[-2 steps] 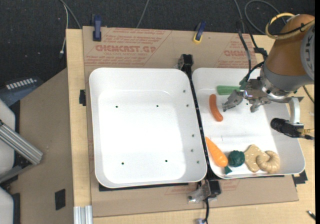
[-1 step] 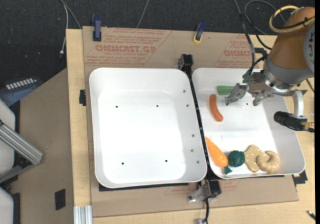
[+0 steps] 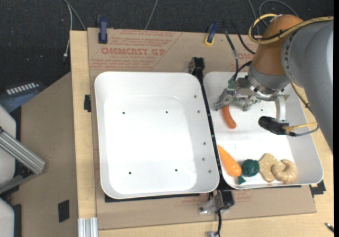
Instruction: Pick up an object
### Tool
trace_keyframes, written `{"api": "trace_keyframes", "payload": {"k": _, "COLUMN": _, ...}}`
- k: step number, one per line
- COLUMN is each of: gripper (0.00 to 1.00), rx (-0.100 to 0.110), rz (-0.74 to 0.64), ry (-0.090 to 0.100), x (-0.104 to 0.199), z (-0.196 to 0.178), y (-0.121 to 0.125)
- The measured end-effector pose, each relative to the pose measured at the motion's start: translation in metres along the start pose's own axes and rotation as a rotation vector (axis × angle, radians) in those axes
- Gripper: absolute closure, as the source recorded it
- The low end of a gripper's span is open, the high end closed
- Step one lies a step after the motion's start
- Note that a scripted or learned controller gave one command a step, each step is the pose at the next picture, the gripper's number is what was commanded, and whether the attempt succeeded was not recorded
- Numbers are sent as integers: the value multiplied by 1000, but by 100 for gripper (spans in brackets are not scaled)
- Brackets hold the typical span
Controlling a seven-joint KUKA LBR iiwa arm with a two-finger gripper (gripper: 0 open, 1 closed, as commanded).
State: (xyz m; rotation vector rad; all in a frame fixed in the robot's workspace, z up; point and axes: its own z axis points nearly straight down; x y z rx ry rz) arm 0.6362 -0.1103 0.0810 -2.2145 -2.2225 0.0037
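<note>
Two white bins (image 3: 153, 87) sit on cardboard (image 3: 132, 50) over dark carpet (image 3: 42, 18); jaws' state unclear.

Small orange sausage-shaped object (image 3: 229, 117), lying slanted in right bin's upper left

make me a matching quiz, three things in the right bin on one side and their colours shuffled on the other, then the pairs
Things:
1. carrot
2. croissant
3. small toy beside the carrot's thick end

Colours:
A. dark green
B. orange
C. tan

Pairs: 1-B, 2-C, 3-A
</note>
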Motion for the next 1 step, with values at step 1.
{"api": "trace_keyframes", "payload": {"k": 1, "gripper": 0, "rx": -5, "rz": -22, "ry": -1, "x": 1, "z": -4, "y": 12}}
